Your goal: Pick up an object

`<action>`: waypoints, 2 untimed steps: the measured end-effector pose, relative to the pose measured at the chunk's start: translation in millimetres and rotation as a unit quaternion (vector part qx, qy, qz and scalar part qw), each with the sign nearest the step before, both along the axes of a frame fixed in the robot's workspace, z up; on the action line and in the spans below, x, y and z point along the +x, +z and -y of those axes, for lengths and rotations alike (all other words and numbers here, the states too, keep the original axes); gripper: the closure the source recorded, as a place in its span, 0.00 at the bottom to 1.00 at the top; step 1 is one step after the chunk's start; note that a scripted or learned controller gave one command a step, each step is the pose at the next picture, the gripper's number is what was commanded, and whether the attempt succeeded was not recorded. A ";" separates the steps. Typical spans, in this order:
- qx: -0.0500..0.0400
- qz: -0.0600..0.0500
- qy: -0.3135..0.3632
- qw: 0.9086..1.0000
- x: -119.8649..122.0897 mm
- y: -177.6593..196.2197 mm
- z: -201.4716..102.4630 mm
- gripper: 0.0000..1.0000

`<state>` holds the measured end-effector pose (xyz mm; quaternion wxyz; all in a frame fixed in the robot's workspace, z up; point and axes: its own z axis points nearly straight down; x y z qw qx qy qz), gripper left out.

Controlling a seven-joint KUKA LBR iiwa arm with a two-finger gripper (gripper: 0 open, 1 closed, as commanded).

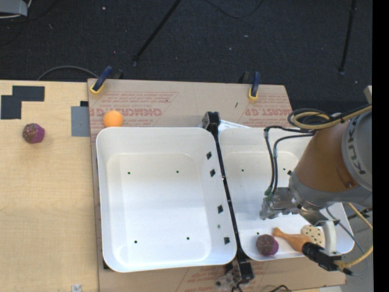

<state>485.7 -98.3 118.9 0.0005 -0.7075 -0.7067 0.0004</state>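
Observation:
In the right bin (246, 163), near its front edge, lie a small dark purple ball (266, 244) and a tan wooden spatula-like piece (299, 238) with a perforated cream end. My gripper (271, 210) hangs low over the right bin, just above and behind the purple ball. The grey and orange arm comes in from the right and covers the bin's right part. Nothing shows between the gripper and the objects that tells of contact.
The left bin (158, 193) sits beside the right one, split from it by a black divider (220, 187). An orange ball (112, 118) rests on the cardboard behind the left bin. A purple ball (33, 133) lies on the wooden bench at far left.

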 end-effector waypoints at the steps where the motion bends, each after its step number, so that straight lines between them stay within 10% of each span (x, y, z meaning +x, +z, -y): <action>1: 0.000 0.000 0.000 1.000 -0.2 9.5 0.4 1.00; 2: -0.001 0.002 -0.001 1.000 -10.2 53.1 56.7 1.00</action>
